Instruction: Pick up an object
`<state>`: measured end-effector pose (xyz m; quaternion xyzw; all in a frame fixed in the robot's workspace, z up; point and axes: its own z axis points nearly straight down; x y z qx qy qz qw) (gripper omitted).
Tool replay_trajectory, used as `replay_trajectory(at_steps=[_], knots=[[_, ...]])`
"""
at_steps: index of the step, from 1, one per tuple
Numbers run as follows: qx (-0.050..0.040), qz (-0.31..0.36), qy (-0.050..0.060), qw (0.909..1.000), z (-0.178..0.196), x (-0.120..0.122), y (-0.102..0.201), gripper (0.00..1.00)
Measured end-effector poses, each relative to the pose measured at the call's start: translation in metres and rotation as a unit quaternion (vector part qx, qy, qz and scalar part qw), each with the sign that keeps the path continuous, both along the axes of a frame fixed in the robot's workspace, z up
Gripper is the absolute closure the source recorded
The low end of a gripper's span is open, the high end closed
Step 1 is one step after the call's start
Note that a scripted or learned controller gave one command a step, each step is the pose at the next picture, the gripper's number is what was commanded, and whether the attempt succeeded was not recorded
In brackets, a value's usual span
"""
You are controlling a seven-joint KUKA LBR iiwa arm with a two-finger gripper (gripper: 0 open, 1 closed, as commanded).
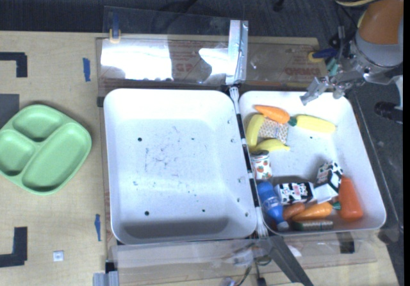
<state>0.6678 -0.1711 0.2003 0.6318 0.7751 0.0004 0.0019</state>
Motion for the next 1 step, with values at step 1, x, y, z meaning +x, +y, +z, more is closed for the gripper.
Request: replay_trajectory(at_steps=[1], knots=[[0.0113,0.050,0.011,0.9986,-0.1114,-0.0009,-0.0413,0.00]])
